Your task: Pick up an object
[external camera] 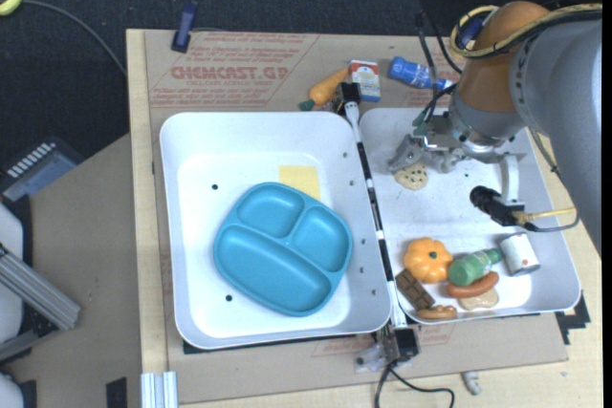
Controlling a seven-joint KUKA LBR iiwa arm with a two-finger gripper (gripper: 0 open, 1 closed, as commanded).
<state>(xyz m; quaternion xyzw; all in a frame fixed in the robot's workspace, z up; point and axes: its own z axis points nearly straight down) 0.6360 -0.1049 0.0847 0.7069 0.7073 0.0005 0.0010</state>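
My gripper (426, 158) hangs over the back left part of the right bin (545, 191), its fingers spread open with nothing between them. A small chocolate-chip cookie (413, 176) lies just below and left of the fingertips, apart from them. At the bin's front sit an orange pumpkin (426, 259), a green vegetable (469, 268), a sausage (475, 287), a brown chocolate bar (414, 290) and a small silver can (519, 253).
The left bin (186, 158) holds a blue divided plate (281, 246) and a yellow cheese slice (299, 178). Behind the bins on the board lie an orange toy (325, 89), a small carton (364, 79) and a blue bottle (411, 72).
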